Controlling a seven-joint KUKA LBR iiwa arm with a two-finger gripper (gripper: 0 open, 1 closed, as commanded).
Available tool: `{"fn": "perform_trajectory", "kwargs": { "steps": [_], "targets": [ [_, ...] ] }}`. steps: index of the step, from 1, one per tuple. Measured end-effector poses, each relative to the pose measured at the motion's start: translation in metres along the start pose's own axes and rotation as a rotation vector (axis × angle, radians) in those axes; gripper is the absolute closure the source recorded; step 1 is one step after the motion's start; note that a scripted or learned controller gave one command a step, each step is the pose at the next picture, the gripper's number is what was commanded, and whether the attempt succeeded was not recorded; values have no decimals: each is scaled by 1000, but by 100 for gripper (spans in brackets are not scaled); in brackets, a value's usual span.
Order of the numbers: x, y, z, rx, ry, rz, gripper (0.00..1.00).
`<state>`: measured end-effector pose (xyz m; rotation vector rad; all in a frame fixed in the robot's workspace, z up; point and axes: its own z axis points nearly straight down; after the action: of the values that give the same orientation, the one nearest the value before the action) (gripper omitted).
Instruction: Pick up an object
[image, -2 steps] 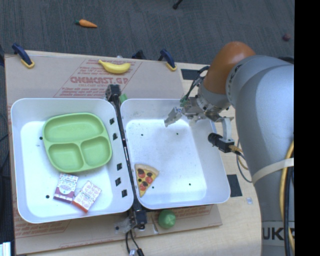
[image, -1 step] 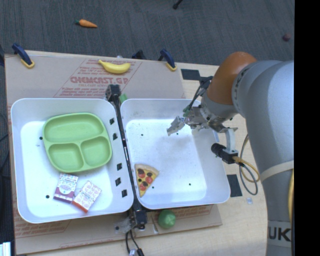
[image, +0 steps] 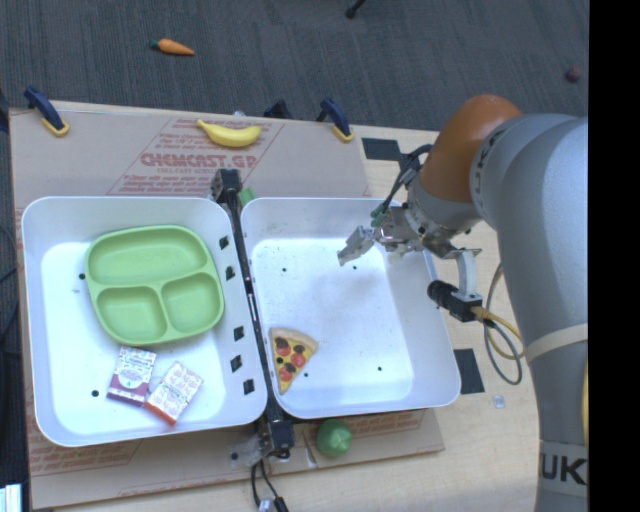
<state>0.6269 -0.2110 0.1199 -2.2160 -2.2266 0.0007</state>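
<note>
The gripper (image: 354, 246), fingers apart and holding nothing, hangs at the right bin's (image: 425, 375) upper edge; the pizza (image: 289, 357) sits lower left against the wall, so a grab may snag there.

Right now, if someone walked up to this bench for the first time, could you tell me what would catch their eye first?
The big grey arm with its orange band dominates the right side, its gripper poised over the right bin. Next comes the bright green divided plate in the left bin, with two small packets below it. A pizza slice lies at the right bin's lower left, and a yellow banana sits on the cardboard behind the bins.
</note>
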Motion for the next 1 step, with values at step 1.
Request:
{"fn": "perform_trajectory", "kwargs": {
  "steps": [1],
  "targets": [
    [0, 29, 2, 1, 1, 0, 0]
  ]
}}
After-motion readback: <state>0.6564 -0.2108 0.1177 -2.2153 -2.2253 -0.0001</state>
